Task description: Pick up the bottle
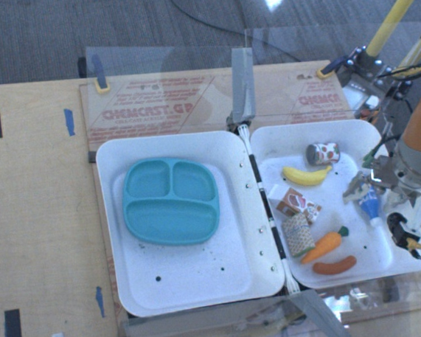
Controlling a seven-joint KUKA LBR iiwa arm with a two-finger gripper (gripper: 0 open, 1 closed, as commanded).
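Right bin: small bottle with blue cap at the right side, beside the gripper; whether the jaws are spread or pinching the bottle cannot be told. Also in this bin: banana, can, small carton, woven pouch, carrot, sausage. Left bin: teal divided plate. Both bins rest on the wooden surface.

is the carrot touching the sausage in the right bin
Apart. The camera view shows a strip of white bin floor between the carrot and the sausage lying just below it.
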